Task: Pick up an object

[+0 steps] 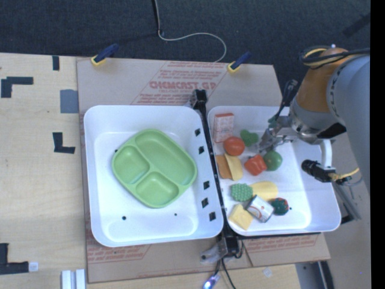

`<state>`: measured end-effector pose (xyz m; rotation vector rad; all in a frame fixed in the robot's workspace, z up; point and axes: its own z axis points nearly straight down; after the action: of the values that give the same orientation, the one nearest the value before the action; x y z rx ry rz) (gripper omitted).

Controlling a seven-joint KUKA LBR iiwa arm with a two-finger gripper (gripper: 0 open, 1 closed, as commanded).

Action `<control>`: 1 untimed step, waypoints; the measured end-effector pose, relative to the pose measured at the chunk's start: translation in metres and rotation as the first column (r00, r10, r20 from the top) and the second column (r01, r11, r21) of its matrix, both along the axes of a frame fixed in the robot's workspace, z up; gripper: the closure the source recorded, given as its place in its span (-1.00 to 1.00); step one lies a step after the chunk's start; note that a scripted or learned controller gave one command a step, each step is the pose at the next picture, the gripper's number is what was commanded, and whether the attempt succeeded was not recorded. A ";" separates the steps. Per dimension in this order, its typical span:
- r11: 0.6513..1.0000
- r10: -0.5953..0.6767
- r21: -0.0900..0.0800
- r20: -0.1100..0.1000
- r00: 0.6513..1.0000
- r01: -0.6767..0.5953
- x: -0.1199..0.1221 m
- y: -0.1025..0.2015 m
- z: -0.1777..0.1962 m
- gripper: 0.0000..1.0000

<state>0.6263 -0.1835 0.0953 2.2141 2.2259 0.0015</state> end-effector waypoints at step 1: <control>1.000 -0.003 -0.001 0.004 1.000 0.003 -0.001 0.001 0.064 1.00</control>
<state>0.6254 -0.1822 0.1588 2.2157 2.2199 0.0044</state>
